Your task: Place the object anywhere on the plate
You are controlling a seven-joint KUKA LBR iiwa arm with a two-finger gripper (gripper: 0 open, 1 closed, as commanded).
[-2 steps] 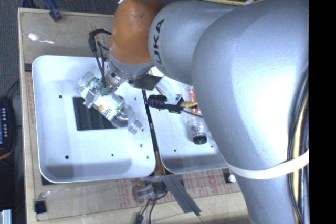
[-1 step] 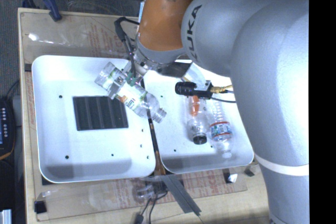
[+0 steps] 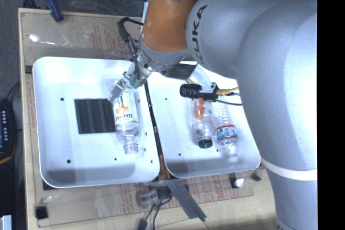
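A clear plastic bottle with a white label lies in the left bin, its open neck pointing toward the front edge. Just to its left, a dark ribbed square plate lies flat on the bin floor, its right edge against or very near the bottle. My gripper is low over the bottle's far end, at its base. Whether it touches or grips the bottle is hidden from this angle.
The right bin holds two more clear bottles side by side: one with an orange label and one with a red and blue label. The big grey arm covers the right bin's far and right sides.
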